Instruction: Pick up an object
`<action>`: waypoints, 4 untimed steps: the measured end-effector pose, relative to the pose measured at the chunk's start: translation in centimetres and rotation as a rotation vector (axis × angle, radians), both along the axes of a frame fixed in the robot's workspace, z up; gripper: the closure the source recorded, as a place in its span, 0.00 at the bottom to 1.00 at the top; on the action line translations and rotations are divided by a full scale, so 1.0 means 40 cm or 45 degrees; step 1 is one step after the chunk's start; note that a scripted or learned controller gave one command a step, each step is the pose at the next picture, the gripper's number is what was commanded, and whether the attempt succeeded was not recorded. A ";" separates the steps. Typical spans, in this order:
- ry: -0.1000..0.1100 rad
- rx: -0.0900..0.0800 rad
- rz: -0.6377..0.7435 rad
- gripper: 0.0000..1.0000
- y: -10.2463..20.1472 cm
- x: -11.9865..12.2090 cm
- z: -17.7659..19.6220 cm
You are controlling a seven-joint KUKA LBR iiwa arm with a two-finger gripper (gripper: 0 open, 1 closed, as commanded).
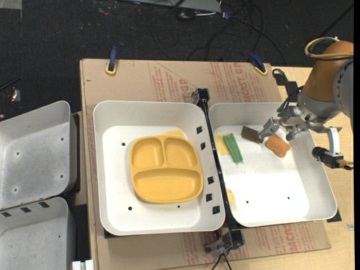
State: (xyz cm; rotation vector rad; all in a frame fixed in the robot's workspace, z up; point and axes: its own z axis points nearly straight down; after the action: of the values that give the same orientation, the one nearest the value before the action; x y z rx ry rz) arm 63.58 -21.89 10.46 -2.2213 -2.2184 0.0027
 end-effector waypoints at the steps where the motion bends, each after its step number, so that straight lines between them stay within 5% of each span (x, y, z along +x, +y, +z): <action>1: -0.008 -0.002 0.001 1.00 0.000 0.004 0.035; 4: -0.010 -0.003 0.004 1.00 -0.004 -0.006 0.383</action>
State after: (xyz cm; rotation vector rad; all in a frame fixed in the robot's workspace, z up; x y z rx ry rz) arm 63.33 -22.06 25.78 -2.2233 -2.2271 -0.0035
